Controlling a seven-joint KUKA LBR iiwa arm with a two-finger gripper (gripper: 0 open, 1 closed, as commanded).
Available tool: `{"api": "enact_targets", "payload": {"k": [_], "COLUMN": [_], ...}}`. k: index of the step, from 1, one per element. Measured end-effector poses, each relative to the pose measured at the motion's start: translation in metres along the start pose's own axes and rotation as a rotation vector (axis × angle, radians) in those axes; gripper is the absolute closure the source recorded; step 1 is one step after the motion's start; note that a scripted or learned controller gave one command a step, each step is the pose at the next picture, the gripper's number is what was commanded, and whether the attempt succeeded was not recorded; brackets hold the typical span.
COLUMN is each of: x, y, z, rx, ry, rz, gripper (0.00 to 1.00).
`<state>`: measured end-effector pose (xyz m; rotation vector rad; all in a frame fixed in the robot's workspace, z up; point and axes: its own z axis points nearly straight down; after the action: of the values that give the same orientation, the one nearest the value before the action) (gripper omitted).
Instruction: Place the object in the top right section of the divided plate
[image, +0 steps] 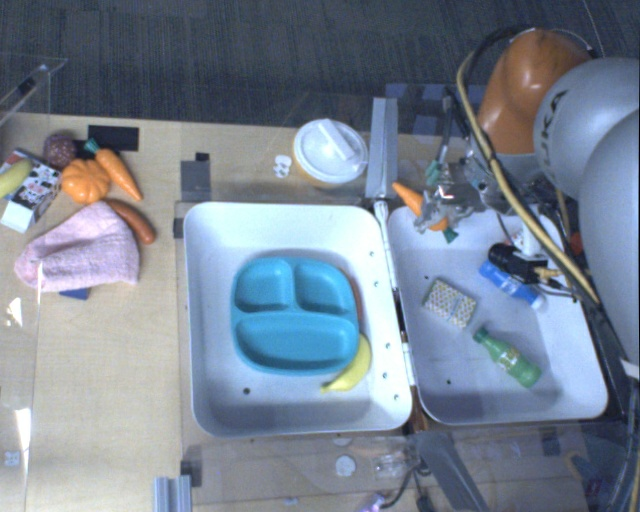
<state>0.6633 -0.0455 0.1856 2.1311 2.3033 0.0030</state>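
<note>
Jaws of mine hang over the far left corner of the right bin, and an orange carrot sits right at them; I cannot tell whether they grip it or how wide they stand. Largest on the table is the left bin, bearing the blue divided plate, whose top right section lies bare. A yellow banana leans on the plate's near right edge. In the right bin lie a green bottle, a blue object and a small patterned sponge, well apart from one another
</note>
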Motion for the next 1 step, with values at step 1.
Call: {"api": "enact_targets", "payload": {"k": [1], "x": [0.0625], "y": [-0.0438], "z": [0.0004], "rx": [0.001], "ry": [0.002], "rz": [0.059], "gripper": [1.0]}}
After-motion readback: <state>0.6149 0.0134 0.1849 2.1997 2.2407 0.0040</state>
